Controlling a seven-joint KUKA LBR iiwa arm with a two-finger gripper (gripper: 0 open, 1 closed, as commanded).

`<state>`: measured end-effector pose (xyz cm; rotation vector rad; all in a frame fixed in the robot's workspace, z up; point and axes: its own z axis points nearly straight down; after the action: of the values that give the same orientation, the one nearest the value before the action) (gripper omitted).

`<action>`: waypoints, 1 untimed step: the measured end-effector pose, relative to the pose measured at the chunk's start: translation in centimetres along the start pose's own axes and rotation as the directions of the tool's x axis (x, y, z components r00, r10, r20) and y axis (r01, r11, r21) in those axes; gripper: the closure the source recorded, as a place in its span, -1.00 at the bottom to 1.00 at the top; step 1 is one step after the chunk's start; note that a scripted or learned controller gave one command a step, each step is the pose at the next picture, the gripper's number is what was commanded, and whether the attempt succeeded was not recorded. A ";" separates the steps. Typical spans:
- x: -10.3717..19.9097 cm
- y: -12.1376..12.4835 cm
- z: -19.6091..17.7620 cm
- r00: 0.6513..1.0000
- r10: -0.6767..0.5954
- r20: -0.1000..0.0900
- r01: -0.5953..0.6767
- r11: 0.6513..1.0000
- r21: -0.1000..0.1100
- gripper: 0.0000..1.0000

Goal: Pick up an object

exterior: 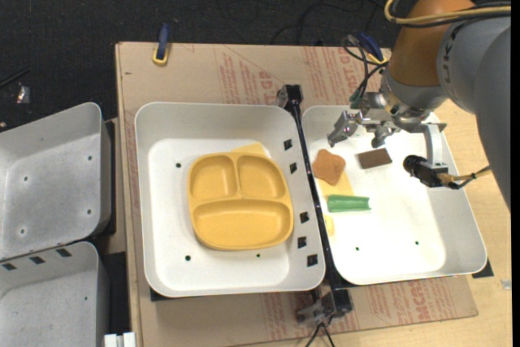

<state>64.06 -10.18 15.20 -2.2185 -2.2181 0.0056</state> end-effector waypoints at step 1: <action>0.1 -0.1 5.4 1.000 0.000 0.000 0.000 1.000 -0.001 -1.00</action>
<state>63.94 -10.09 9.81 -2.2194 -2.2181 0.0051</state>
